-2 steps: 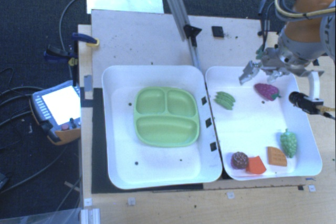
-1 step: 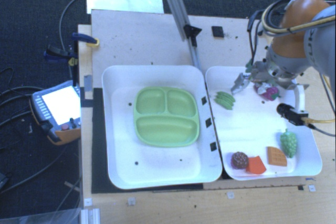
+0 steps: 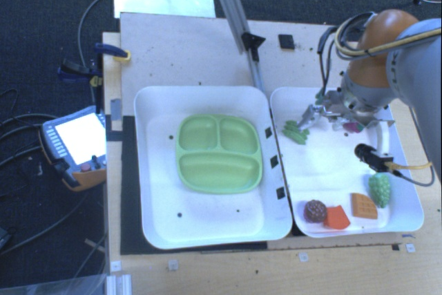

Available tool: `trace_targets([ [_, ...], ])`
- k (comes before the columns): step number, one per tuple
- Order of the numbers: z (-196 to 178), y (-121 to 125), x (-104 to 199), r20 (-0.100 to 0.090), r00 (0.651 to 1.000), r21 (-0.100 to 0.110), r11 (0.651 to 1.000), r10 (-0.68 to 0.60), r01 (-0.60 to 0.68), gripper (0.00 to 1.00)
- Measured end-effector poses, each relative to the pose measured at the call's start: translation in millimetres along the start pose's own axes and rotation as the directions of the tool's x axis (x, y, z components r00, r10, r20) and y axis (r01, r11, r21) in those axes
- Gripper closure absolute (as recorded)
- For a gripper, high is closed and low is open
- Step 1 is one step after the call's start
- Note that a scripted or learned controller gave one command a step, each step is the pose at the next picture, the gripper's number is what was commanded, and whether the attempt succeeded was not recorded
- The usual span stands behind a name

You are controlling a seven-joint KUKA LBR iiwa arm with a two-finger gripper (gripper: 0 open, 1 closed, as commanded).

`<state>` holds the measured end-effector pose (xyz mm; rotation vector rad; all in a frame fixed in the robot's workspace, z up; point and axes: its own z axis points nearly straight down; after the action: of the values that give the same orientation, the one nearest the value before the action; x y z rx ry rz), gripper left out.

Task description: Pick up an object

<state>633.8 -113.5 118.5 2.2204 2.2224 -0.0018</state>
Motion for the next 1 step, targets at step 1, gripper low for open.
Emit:
trace_targets([
  [1,13.2,4.4,-0.3,0.002,1.000,-0.016,1.000,-0.001,0.001,0.00],
])
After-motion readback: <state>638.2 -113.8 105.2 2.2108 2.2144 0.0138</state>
